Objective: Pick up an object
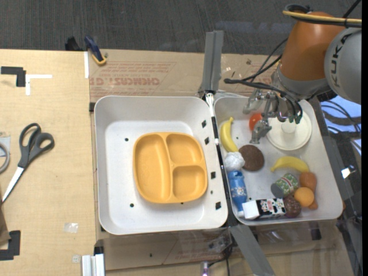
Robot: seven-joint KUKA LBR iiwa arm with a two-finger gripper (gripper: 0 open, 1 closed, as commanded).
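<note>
While my gripper (269,115) hangs low in the right bin (329,171), its closure unreadable to me, nothing is lifted: pick pending. Candidates: red object (255,120) touching its left side; white saucer (292,132) just right; brown ball (251,157) below; banana (227,135) left. Bottle (236,184), can (286,184), orange (304,196) crowd farther below. Left bin: divided yellow plate (170,167).

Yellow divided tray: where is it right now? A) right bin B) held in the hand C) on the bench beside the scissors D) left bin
D. The yellow divided tray lies flat in the middle of the left bin, by itself, while the bananas, water bottle and other small items sit in the right bin, where the hand hangs.
</note>
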